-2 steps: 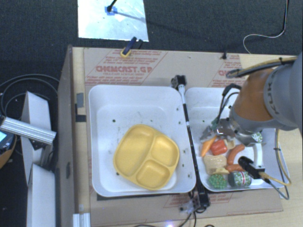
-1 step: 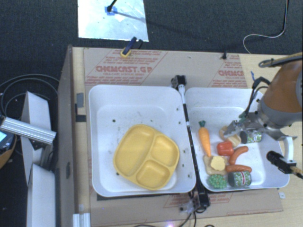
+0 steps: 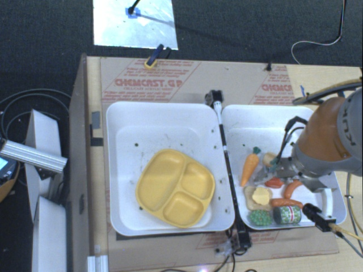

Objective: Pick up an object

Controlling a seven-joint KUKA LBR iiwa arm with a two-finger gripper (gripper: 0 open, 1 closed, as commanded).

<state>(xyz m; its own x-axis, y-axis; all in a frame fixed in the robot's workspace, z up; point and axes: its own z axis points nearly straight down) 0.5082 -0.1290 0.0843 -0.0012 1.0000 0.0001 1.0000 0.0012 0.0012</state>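
From my station I see two shallow white bins side by side on the bench. The left bin [image 3: 122,152] holds a yellow plastic tray with three compartments [image 3: 175,187], lying flat and turned at an angle. In the right bin [image 3: 249,123] a cluster of toy food sits toward the near side: an orange plastic carrot with a green top [image 3: 249,167], a pale yellow chunk [image 3: 261,196], a green cluster of peas [image 3: 261,217], a small can with a red and green label [image 3: 287,214], and reddish sausage-like pieces [image 3: 292,188]. The grey arm with its orange band [image 3: 326,132] reaches in from the right, its wrist low over the food; I cannot make out the gripper's tips.
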